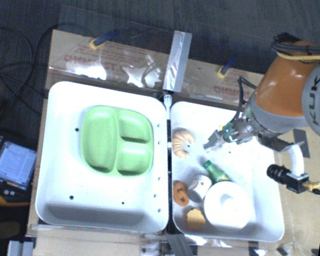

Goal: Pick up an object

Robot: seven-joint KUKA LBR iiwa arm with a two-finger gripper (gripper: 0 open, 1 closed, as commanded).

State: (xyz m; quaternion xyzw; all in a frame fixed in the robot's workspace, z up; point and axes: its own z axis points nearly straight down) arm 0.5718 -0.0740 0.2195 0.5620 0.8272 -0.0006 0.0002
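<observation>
Nothing is picked yet. The candidates all lie in the right bin (273, 172): a ridged tan shell-like piece (182, 142) by the divider, a small green bottle (215, 172), a white cup (201, 185), a brown doughnut (180, 193), a tan lump (195, 218) and a big white bowl (228, 205). The gripper (218, 137) hangs above the bin's upper middle, between shell and bottle; I cannot tell how wide it stands. I judge this the approach step. Next it must settle over one object and descend. The left bin (53, 156) holds a green divided tray (117, 140).
</observation>
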